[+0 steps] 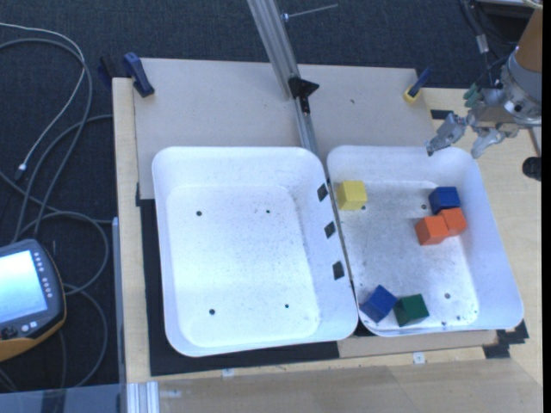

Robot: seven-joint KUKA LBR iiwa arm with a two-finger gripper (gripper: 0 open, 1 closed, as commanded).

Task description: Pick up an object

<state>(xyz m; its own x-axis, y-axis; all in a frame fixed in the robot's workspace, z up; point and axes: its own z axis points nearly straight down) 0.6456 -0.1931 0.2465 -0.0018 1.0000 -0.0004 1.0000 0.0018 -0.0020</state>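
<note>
Blocks in right bin: I counted six in the right bin [491,231], none of them between the tool's fingers.
Yellow block: one [350,194], at the bin's upper left corner, just beside the divide between the bins.
Blue blocks: two; one blue block [444,199] sat toward the upper right, the other blue block [379,303] lay near the bottom edge.
Orange blocks: two, touching each other; the larger orange block [431,230] sat just below the upper blue one, with the second orange block [454,221] against its right side.
Green block: one [411,309], just right of the lower blue block, near the bottom rim.
Tool: I saw the tool [463,138] hanging above the right bin's upper right rim with its two fingers spread apart and nothing between them, well clear of every block.
Left bin: one left bin [172,179], white with dark speckles.
Tabletop: one tabletop [215,101] carrying both bins side by side.
Surroundings: one metal pole [275,41] slanted down to the gap between the bins; one pendant [26,295] with a lit screen lay at far left.
</note>
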